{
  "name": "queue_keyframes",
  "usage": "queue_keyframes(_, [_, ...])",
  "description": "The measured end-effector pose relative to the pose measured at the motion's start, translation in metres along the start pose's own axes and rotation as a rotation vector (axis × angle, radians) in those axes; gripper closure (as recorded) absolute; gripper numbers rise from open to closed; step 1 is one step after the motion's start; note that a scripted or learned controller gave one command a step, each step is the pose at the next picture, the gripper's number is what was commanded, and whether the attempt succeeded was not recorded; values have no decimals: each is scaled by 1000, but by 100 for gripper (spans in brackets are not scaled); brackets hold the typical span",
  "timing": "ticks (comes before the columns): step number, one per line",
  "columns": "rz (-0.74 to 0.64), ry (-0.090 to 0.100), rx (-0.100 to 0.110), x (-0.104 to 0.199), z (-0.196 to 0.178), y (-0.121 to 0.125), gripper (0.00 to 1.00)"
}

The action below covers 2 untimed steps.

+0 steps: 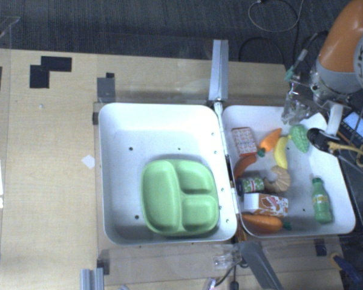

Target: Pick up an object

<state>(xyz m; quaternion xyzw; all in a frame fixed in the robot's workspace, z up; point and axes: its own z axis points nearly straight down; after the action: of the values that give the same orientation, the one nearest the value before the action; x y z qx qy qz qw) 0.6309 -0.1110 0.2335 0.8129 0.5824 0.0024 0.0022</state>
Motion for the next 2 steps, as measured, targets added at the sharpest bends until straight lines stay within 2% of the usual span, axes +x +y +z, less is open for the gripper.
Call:
queue_keyframes(1, [218, -1, 4, -30, 38, -6, 100])
queue_keyframes(2, [208, 0, -1, -28, 26, -5, 100])
